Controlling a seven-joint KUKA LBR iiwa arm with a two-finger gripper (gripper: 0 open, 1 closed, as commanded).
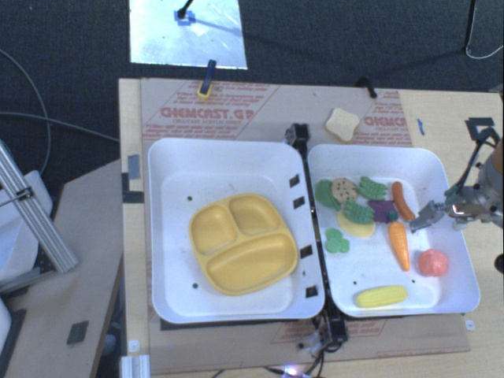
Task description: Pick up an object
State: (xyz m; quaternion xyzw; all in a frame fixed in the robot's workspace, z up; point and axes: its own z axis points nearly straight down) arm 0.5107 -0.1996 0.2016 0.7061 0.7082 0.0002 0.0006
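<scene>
the left white bin (169,282) lies well to the left of the pincer (429,217) and holds a yellow divided tray (242,242). the right white bin (457,290) sits under the pincer, which hangs at that bin's right side; whether its tips are apart or together cannot be told. just left of the pincer lies an orange carrot (399,246). below it sits a pink-red tomato (432,263). a yellow corn cob (381,295) lies lower left. a sausage (402,200) lies up-left.
</scene>
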